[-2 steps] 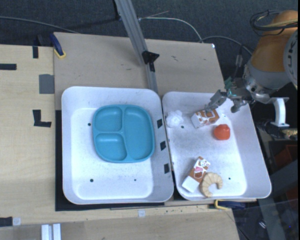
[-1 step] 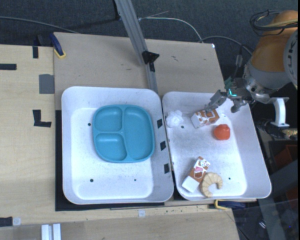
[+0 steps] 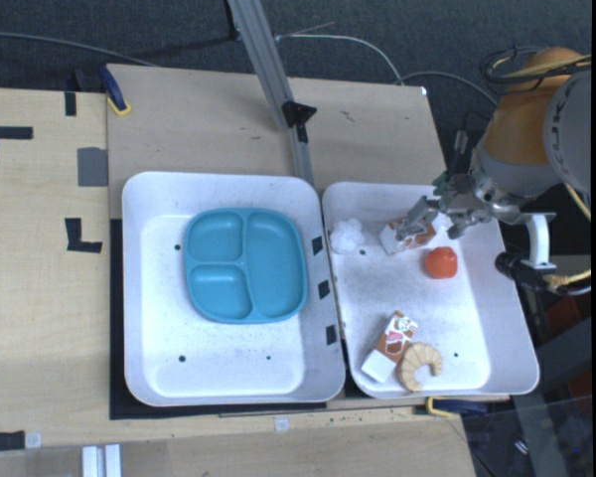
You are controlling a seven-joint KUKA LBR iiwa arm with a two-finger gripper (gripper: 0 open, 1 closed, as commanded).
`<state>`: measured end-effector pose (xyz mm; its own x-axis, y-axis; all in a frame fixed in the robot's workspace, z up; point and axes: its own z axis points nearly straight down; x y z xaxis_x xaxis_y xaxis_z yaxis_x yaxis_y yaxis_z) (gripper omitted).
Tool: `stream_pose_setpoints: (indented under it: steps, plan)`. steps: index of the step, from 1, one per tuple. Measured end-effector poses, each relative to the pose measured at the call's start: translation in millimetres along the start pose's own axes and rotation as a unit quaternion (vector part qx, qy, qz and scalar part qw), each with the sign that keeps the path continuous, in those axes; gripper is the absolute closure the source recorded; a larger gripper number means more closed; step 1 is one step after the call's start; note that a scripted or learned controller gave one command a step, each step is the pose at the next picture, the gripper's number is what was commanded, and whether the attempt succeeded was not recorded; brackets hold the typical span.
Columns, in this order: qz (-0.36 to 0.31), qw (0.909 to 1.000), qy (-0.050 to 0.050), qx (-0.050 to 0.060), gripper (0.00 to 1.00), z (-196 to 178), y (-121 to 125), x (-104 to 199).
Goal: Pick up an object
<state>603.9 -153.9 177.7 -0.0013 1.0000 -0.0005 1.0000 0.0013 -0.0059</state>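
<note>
Two white bins side by side: the left bin [image 3: 149,356] carries a blue divided plate [image 3: 246,264] with bare floor around it, most below. The right bin [image 3: 497,356] has open floor through its middle, its things lying toward the far and near walls. The arm [image 3: 531,127] reaches over the far right rim. Gripper [image 3: 424,219] is low at the far wall, fingers parted around a small red-and-white packet [image 3: 405,235], touching it. Just beside, a red tomato [image 3: 439,262]. Left, a white crumpled lump [image 3: 347,235]. Near edge: a carton [image 3: 391,344] touching a croissant [image 3: 419,364].
</note>
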Motion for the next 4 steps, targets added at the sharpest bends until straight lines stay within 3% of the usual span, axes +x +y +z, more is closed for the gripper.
stream_pose_setpoints:
  steps: [2,3,4]
  plan:
    - [0.0,1.0,0.0,-0.001,0.0,92,2,1]
    - [-0.001,1.0,0.0,-0.002,1.0,80,2,1]
    - [0.0,1.0,0.0,-0.004,1.0,32,-5,-1]
